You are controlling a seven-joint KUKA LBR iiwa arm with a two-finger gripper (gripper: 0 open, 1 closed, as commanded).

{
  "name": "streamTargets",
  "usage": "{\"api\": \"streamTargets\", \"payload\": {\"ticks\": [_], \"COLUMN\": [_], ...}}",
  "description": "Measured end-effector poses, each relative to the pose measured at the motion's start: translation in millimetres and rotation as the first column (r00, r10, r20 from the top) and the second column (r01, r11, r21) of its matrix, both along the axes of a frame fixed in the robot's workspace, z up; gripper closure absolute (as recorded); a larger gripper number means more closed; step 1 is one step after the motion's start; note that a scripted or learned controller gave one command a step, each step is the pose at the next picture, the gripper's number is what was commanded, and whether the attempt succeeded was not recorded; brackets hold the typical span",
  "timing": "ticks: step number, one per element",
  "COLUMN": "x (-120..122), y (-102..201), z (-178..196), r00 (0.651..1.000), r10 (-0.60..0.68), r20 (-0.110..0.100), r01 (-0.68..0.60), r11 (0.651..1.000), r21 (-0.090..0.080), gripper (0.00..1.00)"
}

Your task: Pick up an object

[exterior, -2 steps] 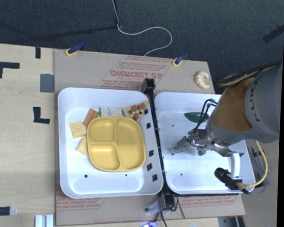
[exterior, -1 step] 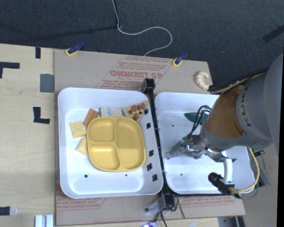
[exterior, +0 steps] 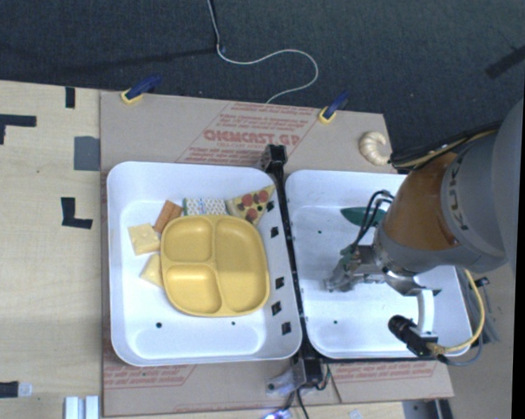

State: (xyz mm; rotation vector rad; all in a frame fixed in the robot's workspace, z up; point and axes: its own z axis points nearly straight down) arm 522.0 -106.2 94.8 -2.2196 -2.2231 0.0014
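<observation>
So the gripper (exterior: 345,277) is down in the right bin (exterior: 326,337), close to its floor, and honestly I can't tell how it's set. A dark green object (exterior: 359,215) lies just behind it, toward the bin's far wall, partly under the arm (exterior: 436,216). Way off to the gripper's left, past the divider, the left bin (exterior: 127,329) has a yellow divided plate (exterior: 215,265) sitting over some tan blocks (exterior: 145,239) and a patterned piece (exterior: 252,202).
</observation>
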Motion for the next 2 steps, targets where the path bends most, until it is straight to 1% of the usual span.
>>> {"api": "streamTargets", "payload": {"ticks": [1, 2], "x": [8.3, 4.4], "y": [8.4, 5.4], "z": [52.3, 96.0], "r00": [1.000, 1.000], "r10": [0.001, 0.000], "r20": [0.004, 0.003], "r01": [-0.001, 0.000], "r11": [1.000, 1.000], "r21": [0.001, 0.001], "gripper": [1.00, 1.00]}}
